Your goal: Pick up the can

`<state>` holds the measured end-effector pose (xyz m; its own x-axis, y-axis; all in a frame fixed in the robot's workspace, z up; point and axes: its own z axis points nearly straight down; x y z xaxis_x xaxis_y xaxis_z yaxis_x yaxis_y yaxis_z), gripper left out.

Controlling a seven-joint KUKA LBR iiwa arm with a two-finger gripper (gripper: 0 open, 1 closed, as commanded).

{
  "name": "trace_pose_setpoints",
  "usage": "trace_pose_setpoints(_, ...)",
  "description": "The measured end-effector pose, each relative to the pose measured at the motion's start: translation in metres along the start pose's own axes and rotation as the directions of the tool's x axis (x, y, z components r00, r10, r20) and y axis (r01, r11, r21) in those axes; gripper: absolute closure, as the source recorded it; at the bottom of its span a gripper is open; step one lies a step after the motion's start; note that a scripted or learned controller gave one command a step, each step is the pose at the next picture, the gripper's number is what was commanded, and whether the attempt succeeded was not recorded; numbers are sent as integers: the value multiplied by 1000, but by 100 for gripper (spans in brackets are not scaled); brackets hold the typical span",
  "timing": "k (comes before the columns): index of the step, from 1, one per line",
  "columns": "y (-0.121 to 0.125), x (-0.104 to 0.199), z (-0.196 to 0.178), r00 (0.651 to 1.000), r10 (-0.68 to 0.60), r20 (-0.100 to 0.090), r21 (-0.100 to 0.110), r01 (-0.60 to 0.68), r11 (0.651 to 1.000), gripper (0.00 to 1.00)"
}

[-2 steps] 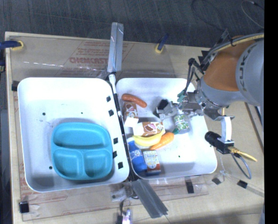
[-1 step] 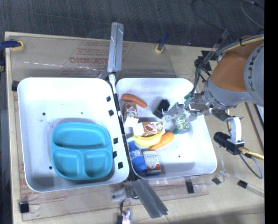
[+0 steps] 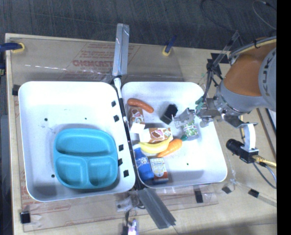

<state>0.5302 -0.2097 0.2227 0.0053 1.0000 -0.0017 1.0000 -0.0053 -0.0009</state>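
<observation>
Beside the carrot, blue can

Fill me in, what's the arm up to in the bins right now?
The gripper is down in the right bin, beside a small green-and-white item that may be the can. Banana, carrot and sausage lie nearby. Nothing is visibly lifted. The blue tray sits in the left bin.

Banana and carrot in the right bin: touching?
Touching. The camera view shows the carrot lying across the banana's right end with no white bin floor between them; whether it rests on it or only overlaps it is unclear.
</observation>
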Motion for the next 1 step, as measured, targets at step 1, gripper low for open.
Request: trace_pose_setpoints(1, 18, 0, -34, 999, 39, -2, 2, -39, 999, 0)
